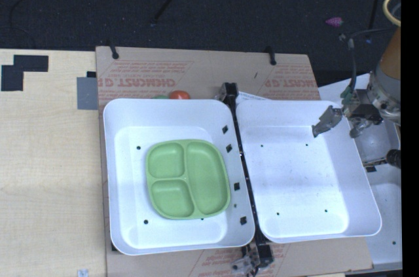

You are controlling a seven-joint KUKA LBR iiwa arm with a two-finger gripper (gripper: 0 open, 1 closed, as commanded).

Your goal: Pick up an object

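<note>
A green plate (188,179) with 3 compartments is seen lying flat in the left bin (124,138), near its middle. The right bin (353,203) lies just beside it, the 2 joined along a black strip. The claw (342,120) is held over the right bin's upper right corner, well apart from the plate, its fingers (325,121) spread apart with nothing between them. Both bins rest on a cardboard sheet (196,76) on the table (46,171).

Bench (46,158) bears cardboard sheet (196,73), two white bins (124,138).
</note>
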